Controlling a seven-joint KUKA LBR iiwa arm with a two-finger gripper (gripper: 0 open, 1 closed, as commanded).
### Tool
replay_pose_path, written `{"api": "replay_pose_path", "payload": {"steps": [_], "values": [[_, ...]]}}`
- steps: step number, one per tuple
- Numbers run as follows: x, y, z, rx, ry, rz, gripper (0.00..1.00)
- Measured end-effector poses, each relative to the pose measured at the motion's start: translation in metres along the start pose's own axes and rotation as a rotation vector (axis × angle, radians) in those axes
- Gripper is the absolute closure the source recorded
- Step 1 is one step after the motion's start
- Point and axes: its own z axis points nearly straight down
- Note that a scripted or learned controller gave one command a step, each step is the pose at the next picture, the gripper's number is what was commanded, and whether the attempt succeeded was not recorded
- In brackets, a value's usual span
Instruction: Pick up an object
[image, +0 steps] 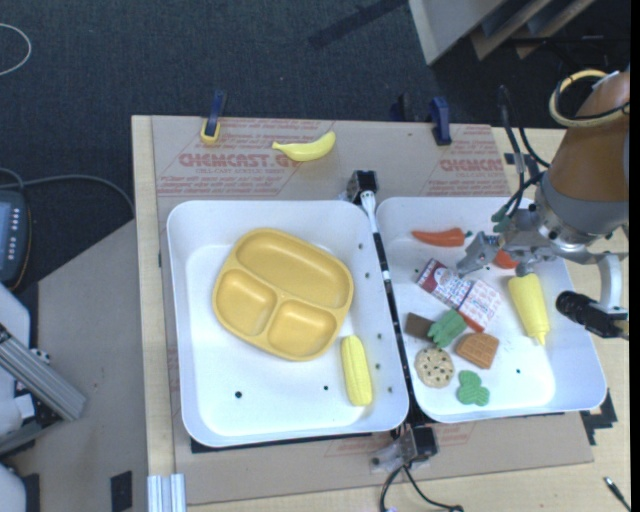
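Grey gripper (497, 252) hovers at the right bin's (580, 385) twelve o'clock — fingers spread, empty — chili pepper (439, 238) toward nine.

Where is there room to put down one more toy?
Best is the left bin's bare white floor, in front of the yellow tray and left of the corn. The right bin's near right corner is bare too. Its middle is crowded with toy food beside the hand.

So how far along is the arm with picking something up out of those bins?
Early. Done: the arm has reached over the right bin, and the gripper sits low near the orange carrot and the red-and-white packet. In hand: nothing visibly held. Left: grasp one item and lift it; the yellow corn and cookie lie untouched.
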Motion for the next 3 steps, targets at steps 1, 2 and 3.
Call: {"api": "replay_pose_path", "payload": {"steps": [1, 2, 3], "values": [[0.0, 0.003, -0.008, -0.015, -0.002, -0.003, 0.0], [-0.01, 0.002, 0.046, -0.008, -0.001, -0.001, 0.0], [-0.009, 0.004, 0.095, -0.015, -0.001, -0.003, 0.0]]}}
